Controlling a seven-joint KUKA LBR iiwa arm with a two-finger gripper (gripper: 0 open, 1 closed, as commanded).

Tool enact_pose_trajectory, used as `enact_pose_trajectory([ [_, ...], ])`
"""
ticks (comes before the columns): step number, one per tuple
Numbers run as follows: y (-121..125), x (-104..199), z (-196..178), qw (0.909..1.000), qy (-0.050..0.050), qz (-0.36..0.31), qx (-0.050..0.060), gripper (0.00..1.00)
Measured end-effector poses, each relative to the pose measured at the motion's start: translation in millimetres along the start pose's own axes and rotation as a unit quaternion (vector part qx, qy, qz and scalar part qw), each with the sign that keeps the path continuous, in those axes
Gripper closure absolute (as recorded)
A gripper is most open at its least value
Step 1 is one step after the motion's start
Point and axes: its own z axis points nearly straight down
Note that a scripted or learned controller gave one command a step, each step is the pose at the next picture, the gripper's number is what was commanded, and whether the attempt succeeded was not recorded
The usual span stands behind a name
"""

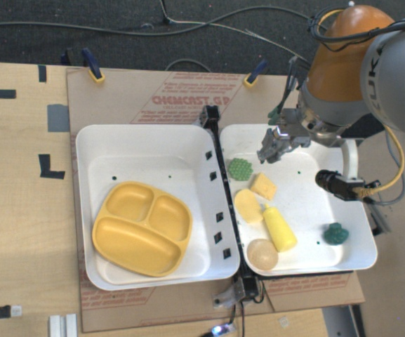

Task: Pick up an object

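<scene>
the end effector [275, 148] hovers over the far part of the right bin [356, 258], its grip state impossible to tell. nothing is lifted yet: the green piece [240, 168] and yellow wedge [263, 186] lie near it.

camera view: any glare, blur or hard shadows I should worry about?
Camera view: even, soft light; right bin floor bright yet not blown out; faint shadows under the yellow tray; gripper slightly soft-edged; small items stay readable, with the green piece low in detail.
</scene>
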Motion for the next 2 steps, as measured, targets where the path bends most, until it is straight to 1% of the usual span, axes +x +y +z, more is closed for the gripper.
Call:
enact_pose_trajectory([
  [1,1.0,60.9,2.7,1.0000,0.000,-0.001,0.000,1.00],
  [2,-3.5,105.7,20.1,1.0000,0.000,0.000,0.000,1.00],
])
